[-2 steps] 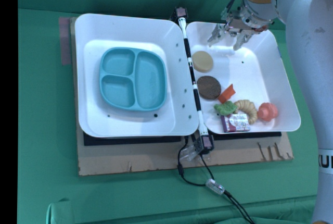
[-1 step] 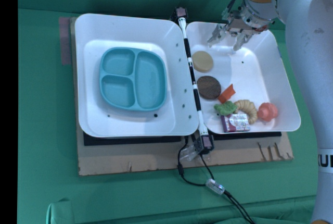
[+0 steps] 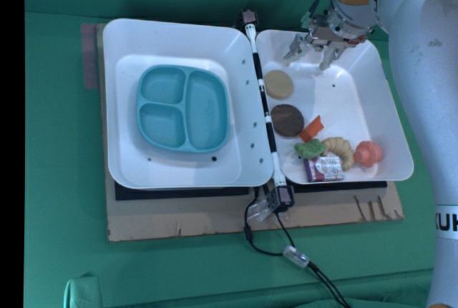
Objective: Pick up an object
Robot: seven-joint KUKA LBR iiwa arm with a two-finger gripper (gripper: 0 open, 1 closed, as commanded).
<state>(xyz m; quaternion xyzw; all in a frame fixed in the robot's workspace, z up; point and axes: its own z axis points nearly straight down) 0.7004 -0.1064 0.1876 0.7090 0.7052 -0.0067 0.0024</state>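
Two white bins sit side by side on the counter. Left bin [image 3: 122,156] holds a teal divided plate [image 3: 183,107], its three compartments bare. Right bin [image 3: 372,95] holds the candidate objects: a tan disc [image 3: 279,84], a dark brown patty [image 3: 287,119], an orange carrot piece [image 3: 311,129], a green leafy item [image 3: 310,149], a croissant [image 3: 339,150], a red-orange item [image 3: 368,153] and a small packet [image 3: 325,168]. Gripper [image 3: 313,56] hangs over the right bin's far end, fingers apart with nothing between them, probably poised to descend. The tan disc lies nearest, just beside and below it; nothing is picked yet.
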